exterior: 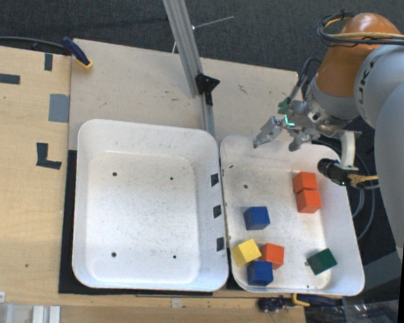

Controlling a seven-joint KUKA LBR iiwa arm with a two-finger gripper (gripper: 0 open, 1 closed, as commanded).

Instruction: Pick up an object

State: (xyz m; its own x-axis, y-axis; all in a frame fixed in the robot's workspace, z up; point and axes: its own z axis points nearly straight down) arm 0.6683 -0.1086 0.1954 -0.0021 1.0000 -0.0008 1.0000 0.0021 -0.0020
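Your gripper [281, 138] hangs over the far edge of the right bin [345, 228], its two fingers spread apart, it seems, with nothing between them. Nearest to it, two orange blocks [306, 192] sit touching each other toward the bin's right edge. A blue cube [257, 217] lies near the middle. At the near edge you have a yellow cube [247, 251], an orange cube [273, 254] and another blue cube [260, 272] clustered together, with a green cube [322, 261] toward the near right corner. The left bin [90, 182] adjoins.
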